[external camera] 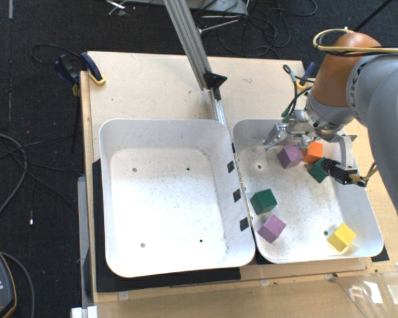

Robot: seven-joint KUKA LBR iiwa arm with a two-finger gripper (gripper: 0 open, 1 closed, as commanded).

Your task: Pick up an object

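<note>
My gripper hangs over the far part of the right bin, under the grey and orange wrist. Directly in front of it a purple cube lies on the bin floor, touching or nearly touching the gripper. To that cube's right are an orange cube and a dark green block, both partly under the arm. A green cube and a second purple cube lie near the bin's left wall. A yellow block is in the near right corner.
The left bin stands beside the right one, their walls meeting at a divider with black clips. A slanted metal rail runs down to the back of the bins. Cables trail from the wrist.
</note>
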